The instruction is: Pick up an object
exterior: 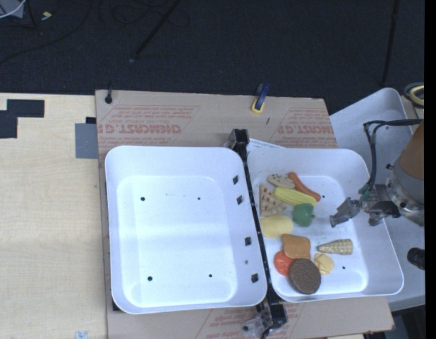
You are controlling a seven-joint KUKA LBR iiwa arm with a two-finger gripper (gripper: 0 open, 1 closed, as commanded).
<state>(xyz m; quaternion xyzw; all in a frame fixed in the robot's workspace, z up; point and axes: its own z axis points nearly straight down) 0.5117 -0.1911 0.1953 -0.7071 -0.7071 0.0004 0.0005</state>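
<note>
Corn cob [336, 246] lies in right bin [379, 274], long axis left-right, just near-left of gripper [343, 215]. Toy food pile [292, 224] further left. Gripper hovers above bin, fingers spread, pinching nothing; short drop near-left needed.

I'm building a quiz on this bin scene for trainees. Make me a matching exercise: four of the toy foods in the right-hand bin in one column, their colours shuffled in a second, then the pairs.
Things:
1. carrot
2. corn cob
3. cookie
4. tomato

Colours:
A. dark brown
B. red
C. orange
D. yellow

Pairs: 1-C, 2-D, 3-A, 4-B
</note>
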